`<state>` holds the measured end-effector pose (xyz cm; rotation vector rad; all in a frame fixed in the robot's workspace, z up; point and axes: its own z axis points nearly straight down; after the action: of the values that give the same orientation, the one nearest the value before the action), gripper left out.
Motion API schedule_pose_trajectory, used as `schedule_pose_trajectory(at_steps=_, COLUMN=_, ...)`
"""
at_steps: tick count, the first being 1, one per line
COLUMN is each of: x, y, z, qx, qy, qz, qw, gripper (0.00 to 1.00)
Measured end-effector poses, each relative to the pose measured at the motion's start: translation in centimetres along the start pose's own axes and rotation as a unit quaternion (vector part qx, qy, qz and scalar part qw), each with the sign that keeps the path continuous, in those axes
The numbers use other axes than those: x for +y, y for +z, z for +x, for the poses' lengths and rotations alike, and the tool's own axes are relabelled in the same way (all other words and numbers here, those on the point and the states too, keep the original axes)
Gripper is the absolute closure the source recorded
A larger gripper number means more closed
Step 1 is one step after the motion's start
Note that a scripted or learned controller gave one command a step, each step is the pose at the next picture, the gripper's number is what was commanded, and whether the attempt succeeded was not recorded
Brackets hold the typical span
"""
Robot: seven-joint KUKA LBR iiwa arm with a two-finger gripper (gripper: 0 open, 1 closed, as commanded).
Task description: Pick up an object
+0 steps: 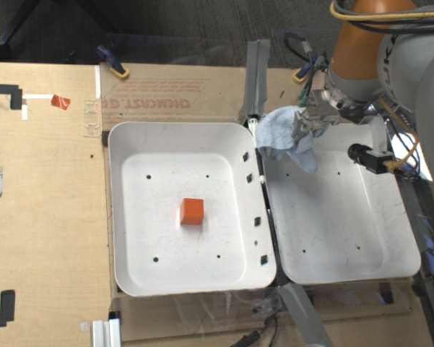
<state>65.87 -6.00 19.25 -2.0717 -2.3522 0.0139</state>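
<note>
While the gripper sat pinched on the pale blue cloth at the upper left corner of the right bin, right of frame centre, that cloth looked light, limp and best held by a bunched fold.

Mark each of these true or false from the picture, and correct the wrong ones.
1. An orange block lies in the left bin. True.
2. The tool is over the left bin. False: it is at the far left corner of the right bin.
3. A light blue cloth is bunched at the far left corner of the right bin, reaching up to the tool. True.
4. The block sits under the cloth. False: the block lies apart, in the other bin.
5. The block is green. False: it is orange.
</note>
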Motion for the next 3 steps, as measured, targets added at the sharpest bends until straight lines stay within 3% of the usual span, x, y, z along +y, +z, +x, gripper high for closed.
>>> schedule_pose_trajectory(at_steps=1, x=0.0, y=-0.4, z=-0.1, qx=0.000, qy=-0.001, qz=0.003, qw=1.0000, gripper=1.00)
schedule_pose_trajectory(at_steps=2, x=-5.5, y=0.5, z=-1.6, qx=0.000, qy=-0.121, qz=-0.003, qw=0.9926, gripper=1.00)
schedule_pose_trajectory(at_steps=3, x=-3.2, y=-0.3, z=-1.1, qx=0.000, qy=0.022, qz=-0.003, qw=0.9997, gripper=1.00)
